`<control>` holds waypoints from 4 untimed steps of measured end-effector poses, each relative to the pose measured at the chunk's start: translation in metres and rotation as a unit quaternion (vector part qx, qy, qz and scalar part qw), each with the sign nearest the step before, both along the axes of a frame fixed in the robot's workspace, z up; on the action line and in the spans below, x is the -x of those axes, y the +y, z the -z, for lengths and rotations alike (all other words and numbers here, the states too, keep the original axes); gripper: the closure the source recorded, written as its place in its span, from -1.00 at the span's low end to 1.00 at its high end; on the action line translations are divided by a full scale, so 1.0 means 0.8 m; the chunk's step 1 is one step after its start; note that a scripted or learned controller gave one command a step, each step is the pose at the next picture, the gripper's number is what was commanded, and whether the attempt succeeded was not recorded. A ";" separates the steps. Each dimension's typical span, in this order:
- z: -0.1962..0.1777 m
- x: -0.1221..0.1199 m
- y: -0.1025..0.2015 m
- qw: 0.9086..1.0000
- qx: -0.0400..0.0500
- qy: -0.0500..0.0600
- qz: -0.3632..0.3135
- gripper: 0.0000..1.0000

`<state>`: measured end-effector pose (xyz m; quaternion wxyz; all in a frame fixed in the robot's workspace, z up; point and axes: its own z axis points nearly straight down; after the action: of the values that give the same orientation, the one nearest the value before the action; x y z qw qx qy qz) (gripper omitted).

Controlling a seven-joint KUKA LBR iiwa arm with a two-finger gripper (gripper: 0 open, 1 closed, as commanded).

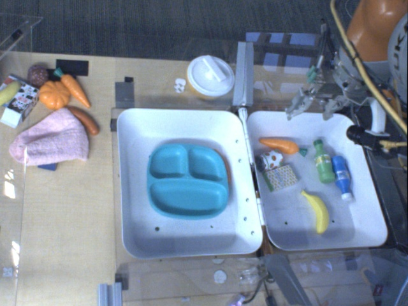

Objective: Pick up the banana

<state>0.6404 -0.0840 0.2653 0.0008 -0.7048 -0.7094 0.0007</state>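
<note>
Banana [317, 211]: a small yellow curved one, smooth and shiny, lying flat in the right bin [370, 234], near the front; nothing is touching it.
End effector [315, 104]: thin grey metal, hanging above the back rim of the right bin, well apart from the banana; its two fingers are spreading apart with nothing between them.
Arm [376, 18]: grey with a round orange part, reaching in from the right, with yellow and black cables looping around it.
Right bin: white, shallow, smooth plastic with rounded corners.
Carrot [279, 145]: orange, long and pointy, lying near the back of the right bin.
Green bottle [323, 166]: small and round-sided, lying just beside the blue bottle [342, 176].
Box [279, 174]: a small flat pack with a printed pattern, sitting left of the banana.
Left bin [134, 190]: white, same shape, touching the right bin along one side.
Tray [188, 179]: smooth blue plastic with three dips, lying in the middle of the left bin.
Lid [211, 75]: round and white, sitting on the tabletop [64, 222] behind the bins.
Tabletop: pale wood.
Cloth [51, 139]: pink, soft and fuzzy, lying bunched at the left.
Pumpkin [53, 94]: small, orange and bumpy, sitting behind the cloth.
</note>
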 end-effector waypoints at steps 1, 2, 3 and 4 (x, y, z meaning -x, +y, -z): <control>0.173 0.048 -0.049 1.000 0.000 0.001 0.007 -1.00; 0.212 0.119 -0.065 0.999 0.001 -0.017 -0.046 -1.00; 0.213 0.176 -0.097 0.997 0.003 -0.018 -0.074 -1.00; 0.199 0.171 -0.096 0.997 0.003 -0.021 -0.076 1.00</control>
<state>0.5036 -0.1605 0.1062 -0.0159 -0.6490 -0.7606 -0.0116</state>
